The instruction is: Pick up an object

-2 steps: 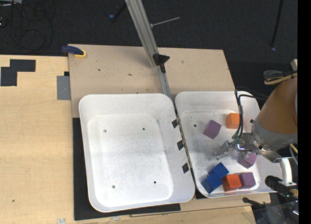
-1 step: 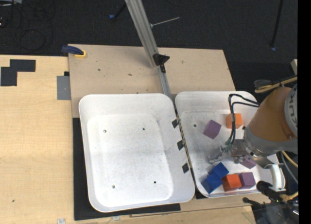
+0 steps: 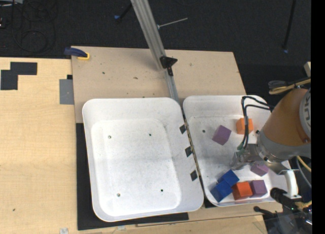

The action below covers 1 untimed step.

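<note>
camera view: two white bins side by side on the worktop (image 3: 152,70); left bin (image 3: 134,157) holds no blocks, right bin (image 3: 213,107) carries all of them. arm reaches in from the right, orange band over the wrist; hand (image 3: 244,158) is low in the right bin, among the blocks. cannot tell its state, wrist and cabling cover it. blocks: purple cube (image 3: 221,134) lying alone toward the bin's middle, turned corner-on to the bin walls; small orange block (image 3: 244,125) near the far right wall; small purple block (image 3: 259,168) just beside the hand; blue block (image 3: 224,185), orange cube (image 3: 242,190) and a second purple cube (image 3: 258,187) crowded along the near rim. judgement: blocks look light, stiff, matte, not fragile; take across two opposite flat faces. blue block is the only one clearly elongated, long axis running diagonally from near-left to far-right; grip across its short width. lone purple cube is the easiest target, well apart from its neighbours.
</note>
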Each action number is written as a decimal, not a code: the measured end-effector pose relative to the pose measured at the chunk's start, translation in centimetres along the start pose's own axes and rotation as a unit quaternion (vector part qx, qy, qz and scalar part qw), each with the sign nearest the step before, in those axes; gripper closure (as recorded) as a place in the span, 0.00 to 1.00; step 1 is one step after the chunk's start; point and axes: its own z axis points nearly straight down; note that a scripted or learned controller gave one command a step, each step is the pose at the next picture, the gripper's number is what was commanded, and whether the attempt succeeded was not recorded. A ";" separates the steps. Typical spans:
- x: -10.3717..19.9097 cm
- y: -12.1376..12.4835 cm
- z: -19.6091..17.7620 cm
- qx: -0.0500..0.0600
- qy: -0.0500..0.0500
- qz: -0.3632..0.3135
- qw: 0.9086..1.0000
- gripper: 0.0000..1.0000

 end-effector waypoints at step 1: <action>-0.9 -0.7 -5.3 -0.002 -0.002 0.000 1.000 1.00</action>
